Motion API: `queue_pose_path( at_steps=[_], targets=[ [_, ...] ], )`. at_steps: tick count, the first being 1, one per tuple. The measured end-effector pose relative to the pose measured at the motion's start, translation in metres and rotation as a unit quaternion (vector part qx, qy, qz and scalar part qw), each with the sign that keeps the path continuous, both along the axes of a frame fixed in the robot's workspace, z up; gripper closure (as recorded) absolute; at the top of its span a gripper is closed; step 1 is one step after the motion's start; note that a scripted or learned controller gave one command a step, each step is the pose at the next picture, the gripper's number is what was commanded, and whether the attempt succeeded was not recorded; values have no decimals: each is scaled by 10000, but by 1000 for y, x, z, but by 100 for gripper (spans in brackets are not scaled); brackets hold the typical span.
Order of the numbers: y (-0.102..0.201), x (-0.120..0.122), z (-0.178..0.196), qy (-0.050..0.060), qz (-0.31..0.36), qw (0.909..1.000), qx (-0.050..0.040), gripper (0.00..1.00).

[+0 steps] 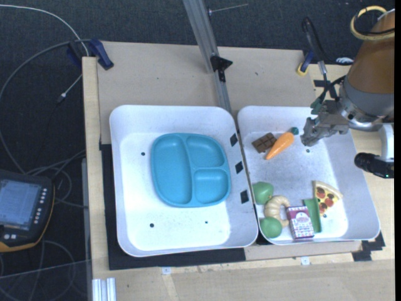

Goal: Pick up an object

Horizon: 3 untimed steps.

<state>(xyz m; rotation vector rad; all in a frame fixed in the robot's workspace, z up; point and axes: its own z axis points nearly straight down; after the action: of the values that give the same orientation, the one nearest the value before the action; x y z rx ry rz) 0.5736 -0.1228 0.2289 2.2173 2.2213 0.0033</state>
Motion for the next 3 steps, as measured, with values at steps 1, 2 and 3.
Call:
queue_pose_path(
  at_steps=[1, 2, 3],
  targets=[
    [48, 4, 9, -1, 24, 10000, 12, 100],
    [101, 5, -1, 35, 22, 10000, 21, 100],
    [155, 4, -11, 42, 24, 10000, 19, 100]
  ],
)
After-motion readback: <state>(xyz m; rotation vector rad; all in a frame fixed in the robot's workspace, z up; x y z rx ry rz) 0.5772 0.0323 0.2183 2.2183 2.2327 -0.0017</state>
